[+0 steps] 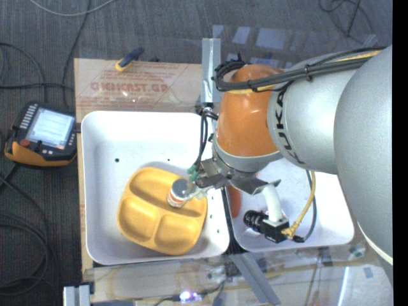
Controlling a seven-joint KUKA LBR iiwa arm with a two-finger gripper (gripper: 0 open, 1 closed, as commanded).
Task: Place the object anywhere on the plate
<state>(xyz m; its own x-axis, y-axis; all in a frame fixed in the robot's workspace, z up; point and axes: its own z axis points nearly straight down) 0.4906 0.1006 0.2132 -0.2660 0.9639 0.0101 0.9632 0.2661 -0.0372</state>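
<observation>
the big grey arm (331, 120) leans in over the two bins and hides most of the right bin (331, 234). in the left bin (102, 145) the yellow plate (153, 222) lies tilted toward the near corner. the tool (197, 182) sits at the plate's upper right edge, beside a small can-like object (179, 195); whether it is gripping i cannot tell. let go this near the rim, the can might roll off the plate.
</observation>
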